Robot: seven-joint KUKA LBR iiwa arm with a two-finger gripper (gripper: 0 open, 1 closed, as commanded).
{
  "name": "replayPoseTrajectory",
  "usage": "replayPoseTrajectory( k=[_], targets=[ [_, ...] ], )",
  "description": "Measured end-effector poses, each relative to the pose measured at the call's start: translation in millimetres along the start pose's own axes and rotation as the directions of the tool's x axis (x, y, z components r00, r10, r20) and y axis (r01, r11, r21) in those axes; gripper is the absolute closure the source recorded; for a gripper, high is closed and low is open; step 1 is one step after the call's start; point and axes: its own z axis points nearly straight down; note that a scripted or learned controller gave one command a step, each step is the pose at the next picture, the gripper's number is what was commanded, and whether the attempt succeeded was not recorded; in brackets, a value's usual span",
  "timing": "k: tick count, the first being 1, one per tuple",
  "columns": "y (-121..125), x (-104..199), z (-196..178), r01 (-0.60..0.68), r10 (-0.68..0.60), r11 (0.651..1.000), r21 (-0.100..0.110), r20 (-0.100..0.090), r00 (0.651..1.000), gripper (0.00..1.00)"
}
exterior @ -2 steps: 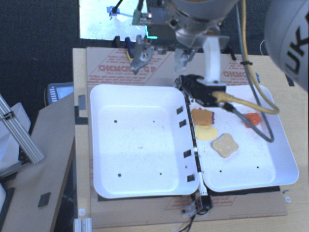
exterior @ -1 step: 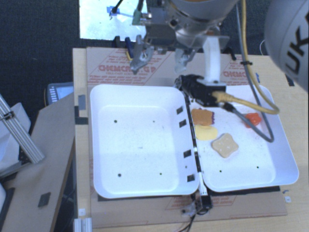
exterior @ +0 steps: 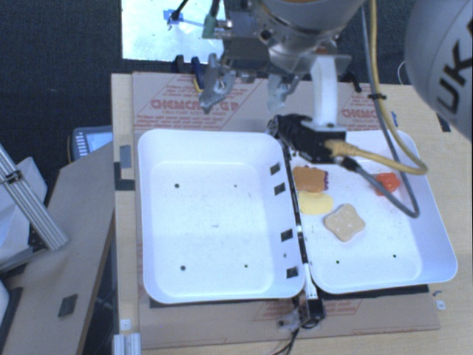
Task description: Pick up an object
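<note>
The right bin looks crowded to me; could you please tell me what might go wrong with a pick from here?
1. The toast, the yellow piece and the orange piece lie bunched against the divider, so a grasp could catch two or hit the wall.
2. The yellow cable drapes across the right bin near the red piece and might snag or drag it.

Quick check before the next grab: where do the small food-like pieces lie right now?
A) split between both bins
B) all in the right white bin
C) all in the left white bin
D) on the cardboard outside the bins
B: the tan toast-shaped piece, the flat yellow piece, the orange-brown piece and the small red-orange piece all sit inside the right white bin.
</note>
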Motion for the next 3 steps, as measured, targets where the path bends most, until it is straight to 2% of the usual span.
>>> replayPoseTrajectory(
  k=[1, 2, 3],
  targets=[
    [0.0, 0.0, 0.0, 0.0, 0.0, 1.0, 0.0, 0.0, 1.0, 0.0],
    [0.2, 0.5, -11.6, 0.004, -0.004, 1.0, -0.003, -0.002, 1.0, 1.0],
    [0.1, 0.5, -11.0, 0.005, -0.005, 1.0, -0.001, -0.001, 1.0, 0.0]
  ],
)
